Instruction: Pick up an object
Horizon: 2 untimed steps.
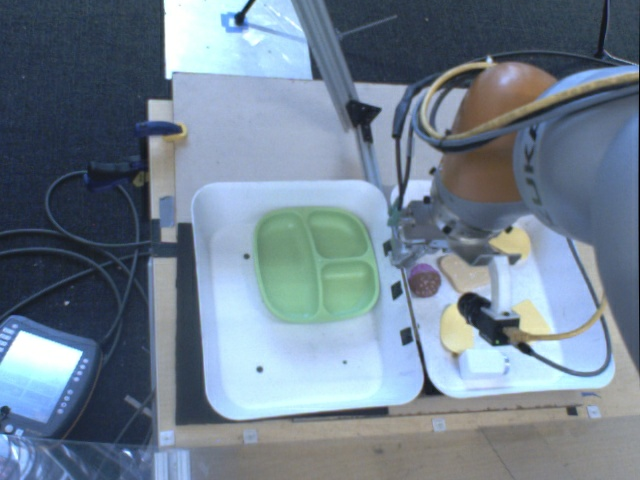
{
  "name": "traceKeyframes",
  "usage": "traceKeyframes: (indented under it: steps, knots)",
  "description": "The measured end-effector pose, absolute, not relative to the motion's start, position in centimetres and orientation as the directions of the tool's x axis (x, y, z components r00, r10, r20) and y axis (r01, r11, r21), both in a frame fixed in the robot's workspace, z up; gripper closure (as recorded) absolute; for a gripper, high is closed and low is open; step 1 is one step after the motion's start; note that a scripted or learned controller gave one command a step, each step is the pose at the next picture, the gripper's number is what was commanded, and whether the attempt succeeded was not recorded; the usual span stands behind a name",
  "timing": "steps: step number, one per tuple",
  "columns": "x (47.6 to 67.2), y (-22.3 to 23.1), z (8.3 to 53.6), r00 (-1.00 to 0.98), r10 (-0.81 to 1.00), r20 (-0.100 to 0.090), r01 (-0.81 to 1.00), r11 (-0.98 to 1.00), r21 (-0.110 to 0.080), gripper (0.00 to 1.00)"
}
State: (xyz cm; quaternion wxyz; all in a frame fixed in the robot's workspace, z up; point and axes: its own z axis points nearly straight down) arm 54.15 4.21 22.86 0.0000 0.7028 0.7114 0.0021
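My gripper point(405, 246) hangs over the left edge of the right bin point(590, 353), below the orange wrist band. Just to its lower right lies a dark purple round object point(425, 281) on the bin floor. A tan flat piece point(466, 273) sits beside that object. Yellow pieces lie at the bin's front point(456, 332), further right point(533, 318) and behind the arm point(516, 241). A white block point(484, 361) rests near the front wall. The arm's body hides much of the right bin's back half.
The left bin point(230, 368) holds a green divided plate point(317, 265) in its back middle. A grey pole point(330, 53) slants across the bench from the back. A black fitting with a yellow cable point(492, 322) hangs over the right bin's front.
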Motion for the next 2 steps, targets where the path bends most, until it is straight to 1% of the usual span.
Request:
traceKeyframes:
  steps: [1, 2]
  knots:
    - [55.35, 9.13, 22.06, -0.011, 1.0, 0.002, 1.0, 0.011, 0.002, 1.0]
    - [55.33, 8.77, 22.1, -0.007, 1.0, -0.001, 1.0, 0.007, 0.001, 0.0]
